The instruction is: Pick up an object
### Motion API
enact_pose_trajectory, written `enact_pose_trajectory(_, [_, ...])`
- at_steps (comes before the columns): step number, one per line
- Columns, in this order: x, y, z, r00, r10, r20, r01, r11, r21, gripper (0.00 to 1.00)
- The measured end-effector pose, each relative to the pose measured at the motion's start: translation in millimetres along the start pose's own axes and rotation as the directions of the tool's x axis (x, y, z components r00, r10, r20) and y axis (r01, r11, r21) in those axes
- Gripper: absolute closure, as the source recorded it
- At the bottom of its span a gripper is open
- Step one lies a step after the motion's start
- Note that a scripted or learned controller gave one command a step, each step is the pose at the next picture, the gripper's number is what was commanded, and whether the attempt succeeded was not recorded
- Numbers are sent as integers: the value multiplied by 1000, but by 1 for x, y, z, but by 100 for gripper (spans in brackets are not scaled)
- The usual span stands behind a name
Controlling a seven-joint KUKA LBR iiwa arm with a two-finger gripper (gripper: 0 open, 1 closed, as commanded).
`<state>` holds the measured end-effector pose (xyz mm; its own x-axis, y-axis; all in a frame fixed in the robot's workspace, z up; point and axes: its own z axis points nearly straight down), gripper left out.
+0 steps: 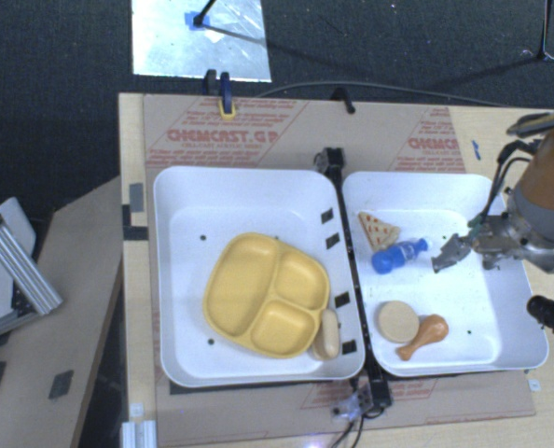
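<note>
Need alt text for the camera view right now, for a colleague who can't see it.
The grey arm's gripper hovers in the right white bin, beside a blue plastic bottle, near a toy pizza slice, round tan disc and toy drumstick. The left white bin holds a yellow divided tray.

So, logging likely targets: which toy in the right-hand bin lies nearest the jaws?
The small blue plastic bottle, lying on its side just left of the gripper; other toys sit farther away.

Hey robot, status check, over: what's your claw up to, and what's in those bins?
Claw low over right bin, holding nothing. Blue bottle nearest, beside pizza slice; drumstick and round cookie nearer front. Nothing blocking.
</note>
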<state>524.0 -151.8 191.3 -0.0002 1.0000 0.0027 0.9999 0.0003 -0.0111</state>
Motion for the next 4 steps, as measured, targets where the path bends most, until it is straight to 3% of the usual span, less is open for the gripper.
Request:
enact_pose_trajectory(1, [0, 3, -6, 1000, -3, 3, 3, 1000, -12, 0])
enact_pose_trajectory(4, [-5, 1, 108, 1000, -1, 2, 1, 1000, -9, 0])
